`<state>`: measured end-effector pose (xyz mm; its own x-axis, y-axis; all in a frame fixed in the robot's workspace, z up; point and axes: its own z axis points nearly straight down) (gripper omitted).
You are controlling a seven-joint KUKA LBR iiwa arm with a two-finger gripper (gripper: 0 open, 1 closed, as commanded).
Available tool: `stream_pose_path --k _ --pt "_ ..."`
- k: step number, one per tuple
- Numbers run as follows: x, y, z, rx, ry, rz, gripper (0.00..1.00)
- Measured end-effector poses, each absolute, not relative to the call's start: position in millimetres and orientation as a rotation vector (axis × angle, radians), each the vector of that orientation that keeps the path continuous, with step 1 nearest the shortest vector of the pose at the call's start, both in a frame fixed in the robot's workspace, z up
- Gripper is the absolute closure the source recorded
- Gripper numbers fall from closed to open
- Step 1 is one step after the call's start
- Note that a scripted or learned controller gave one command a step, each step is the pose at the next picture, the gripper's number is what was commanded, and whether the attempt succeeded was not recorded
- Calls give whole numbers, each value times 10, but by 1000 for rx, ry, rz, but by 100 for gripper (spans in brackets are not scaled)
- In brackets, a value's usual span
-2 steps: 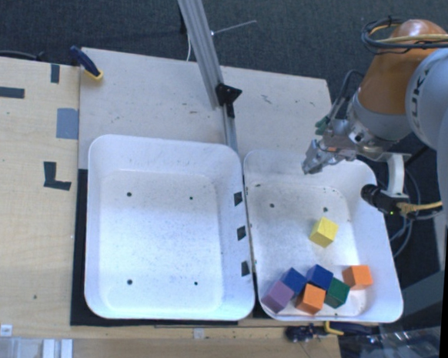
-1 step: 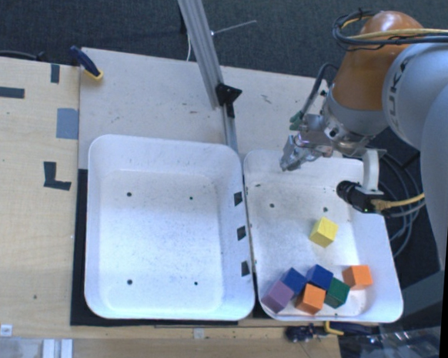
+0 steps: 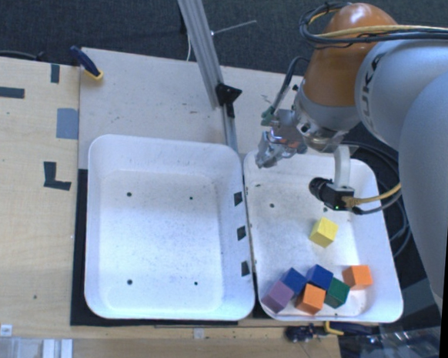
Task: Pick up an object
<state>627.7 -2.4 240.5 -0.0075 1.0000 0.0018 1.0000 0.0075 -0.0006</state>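
One yellow cube [image 3: 323, 232] | right bin [image 3: 283, 218] | well apart from pincer [image 3: 268, 156]

bins: 2 [image 3: 102, 153] [image 3: 378, 183] | cubes: 7 – 2 blue [image 3: 294, 279] [image 3: 321, 275], 2 orange [image 3: 312, 298] [image 3: 358, 276], 1 yel [image 3: 323, 232], 1 purple [image 3: 279, 296], 1 grn [image 3: 337, 292]

Below me, a pale wooden bench [image 3: 146, 91] carries two shallow white bins side by side. The left bin [image 3: 158, 231] sits on a black mat [image 3: 76, 263] that peeks out along its left and front edges. The right bin [image 3: 282, 225] touches it, and I see small black tabs [image 3: 241, 231] along the shared wall. A slanted metal rail [image 3: 207, 49] runs down from the top to the seam, with a black clip [image 3: 227, 95] on it. At the bench's far left corner lies a blue-and-yellow clamp [image 3: 86, 62]. There is a grey tape patch [image 3: 68, 123] and a dark tape mark [image 3: 52, 175] on the left. Dark carpet [image 3: 67, 8] lies beyond.
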Motion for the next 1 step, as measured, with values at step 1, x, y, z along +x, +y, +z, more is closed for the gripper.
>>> stream_pose_path --k 1 --pt "6182 417 2422 -2212 -2227 1 100"
